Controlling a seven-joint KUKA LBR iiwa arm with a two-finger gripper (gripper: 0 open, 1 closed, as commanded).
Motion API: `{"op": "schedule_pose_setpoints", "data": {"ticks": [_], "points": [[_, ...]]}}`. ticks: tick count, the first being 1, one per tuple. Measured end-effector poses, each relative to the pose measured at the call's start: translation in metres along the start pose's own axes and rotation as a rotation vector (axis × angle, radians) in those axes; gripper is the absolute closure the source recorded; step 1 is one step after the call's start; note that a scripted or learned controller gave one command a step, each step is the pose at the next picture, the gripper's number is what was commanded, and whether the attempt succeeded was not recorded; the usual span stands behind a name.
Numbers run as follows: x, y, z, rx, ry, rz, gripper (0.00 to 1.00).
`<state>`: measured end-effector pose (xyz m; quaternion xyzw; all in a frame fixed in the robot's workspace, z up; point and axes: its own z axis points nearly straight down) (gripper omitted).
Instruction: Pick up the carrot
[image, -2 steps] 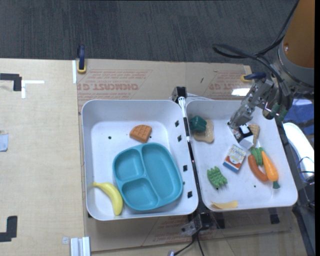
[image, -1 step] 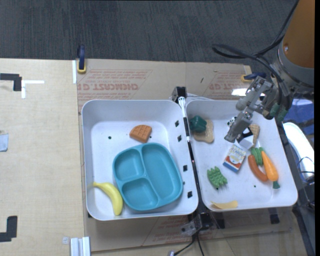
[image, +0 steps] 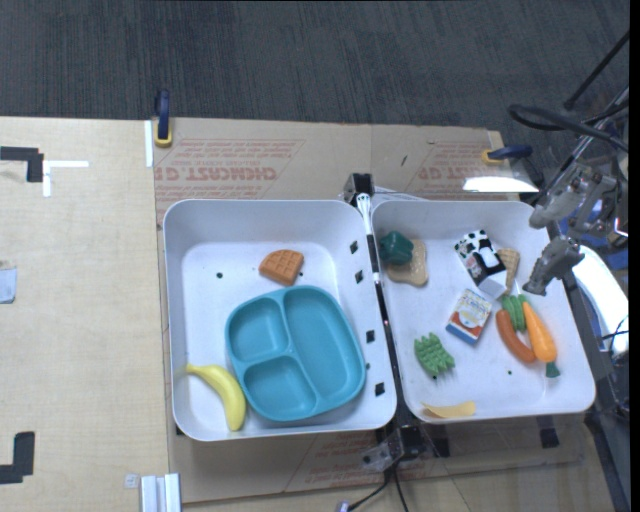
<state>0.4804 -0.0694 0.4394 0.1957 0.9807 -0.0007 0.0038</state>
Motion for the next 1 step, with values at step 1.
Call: {"op": "schedule_pose_setpoints", "data": {"ticks": [1], "points": [[-0.0229, -0.0567, 0.0783, 0.001, 0.0, -0.153, 0.0]]}}
